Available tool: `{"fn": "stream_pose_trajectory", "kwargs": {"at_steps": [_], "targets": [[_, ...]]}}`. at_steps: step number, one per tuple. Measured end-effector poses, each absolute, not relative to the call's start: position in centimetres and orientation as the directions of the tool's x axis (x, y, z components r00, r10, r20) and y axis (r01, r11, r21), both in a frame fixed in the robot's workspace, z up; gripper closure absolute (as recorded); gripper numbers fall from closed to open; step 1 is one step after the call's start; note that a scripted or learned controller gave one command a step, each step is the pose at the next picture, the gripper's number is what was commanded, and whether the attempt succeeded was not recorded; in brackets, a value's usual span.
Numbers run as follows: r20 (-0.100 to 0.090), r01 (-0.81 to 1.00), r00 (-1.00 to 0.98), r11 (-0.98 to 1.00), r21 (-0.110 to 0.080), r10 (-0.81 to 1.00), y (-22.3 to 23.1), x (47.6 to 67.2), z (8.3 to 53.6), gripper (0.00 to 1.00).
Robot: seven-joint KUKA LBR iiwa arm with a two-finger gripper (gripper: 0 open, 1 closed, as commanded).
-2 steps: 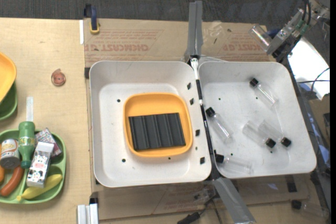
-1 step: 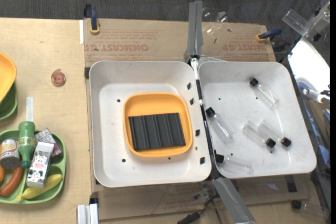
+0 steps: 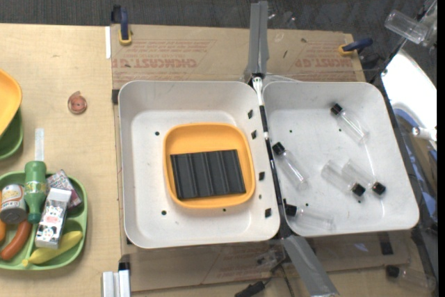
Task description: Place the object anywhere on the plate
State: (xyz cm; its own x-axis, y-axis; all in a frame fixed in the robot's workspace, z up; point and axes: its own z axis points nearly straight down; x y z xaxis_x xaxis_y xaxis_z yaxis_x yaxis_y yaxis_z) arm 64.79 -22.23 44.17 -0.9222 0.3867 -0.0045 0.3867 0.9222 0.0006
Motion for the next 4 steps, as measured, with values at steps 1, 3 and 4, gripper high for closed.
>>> {"fn": "stream_pose_trajectory", "kwargs": {"at_steps": [1,3,4], "targets": [[-0.005,0.387,-0.922,0.922,0.001,0.387,-22.2,64.8,44.2,0.00],[-0.004,-0.230,-0.973,0.973,0.001,-0.230,-21.7,64.7,27.6,0.00],[-0.007,-0.396,-0.918,0.918,-0.002,-0.396,-22.1,66.0,27.3,0.00]]}}
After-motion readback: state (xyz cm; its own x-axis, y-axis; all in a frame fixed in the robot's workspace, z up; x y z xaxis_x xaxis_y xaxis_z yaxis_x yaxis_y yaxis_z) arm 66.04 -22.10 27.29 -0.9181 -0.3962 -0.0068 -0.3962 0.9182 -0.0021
